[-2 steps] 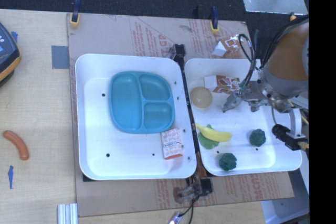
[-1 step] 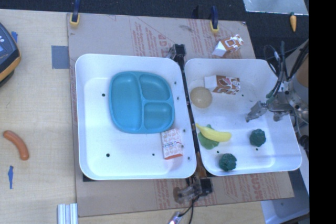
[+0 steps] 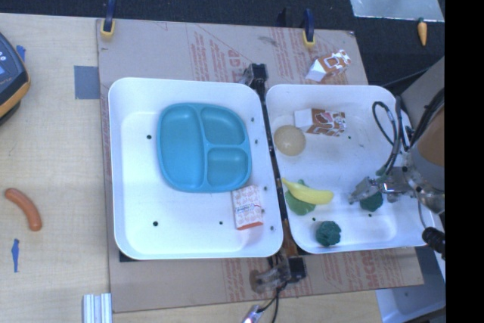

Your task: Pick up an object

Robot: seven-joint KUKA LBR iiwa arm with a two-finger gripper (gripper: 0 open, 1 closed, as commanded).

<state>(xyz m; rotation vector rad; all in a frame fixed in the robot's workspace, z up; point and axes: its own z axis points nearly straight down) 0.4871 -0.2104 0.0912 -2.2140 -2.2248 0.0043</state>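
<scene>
My gripper (image 3: 368, 191) is low over the right part of the right bin (image 3: 355, 98), reaching in from the right. A small dark green object (image 3: 372, 203) lies right under its tip, partly hidden by it. To its left in the same bin lie a yellow banana (image 3: 310, 194) on a light green piece (image 3: 296, 205), a dark green broccoli-like lump (image 3: 328, 233), a cream ball (image 3: 289, 140) and a small brown-and-white carton (image 3: 327, 121).
The left bin (image 3: 128, 163) holds a blue divided plate (image 3: 204, 146) and a small red-and-white packet (image 3: 247, 206). Another small carton (image 3: 330, 65) lies on the cardboard behind the right bin. A sausage (image 3: 24, 208) rests on the bench at far left. Cables (image 3: 387, 125) loop beside the wrist.
</scene>
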